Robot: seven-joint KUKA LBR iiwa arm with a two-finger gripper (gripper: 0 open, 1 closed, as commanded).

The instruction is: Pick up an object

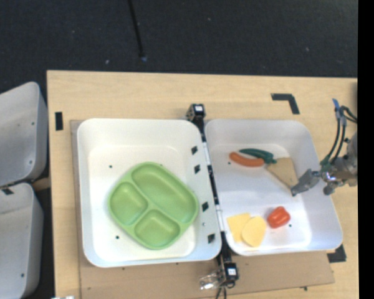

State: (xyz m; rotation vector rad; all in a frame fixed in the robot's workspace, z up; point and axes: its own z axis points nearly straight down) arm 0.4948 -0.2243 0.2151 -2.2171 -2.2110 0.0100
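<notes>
The right bin (pixel 299 132) holds several small items. An orange sausage-shaped piece (pixel 245 161) lies beside a dark green piece (pixel 259 154) near the back. A tan wedge (pixel 282 169) rests just right of them. At the front sit a red pepper-like piece (pixel 278 217), a yellow square (pixel 237 223) and a rounded yellow piece (pixel 254 232). My gripper (pixel 316 185) hangs over the bin's right side, open, with nothing between its fingers. One finger (pixel 302 182) points toward the tan wedge's near end.
The left bin (pixel 93 136) carries a green divided plate (pixel 153 204). A black-clipped divider (pixel 207 173) runs between the bins. Cables (pixel 340 136) trail along the arm at the right edge. Black corner marks sit on the wooden bench (pixel 143 95).
</notes>
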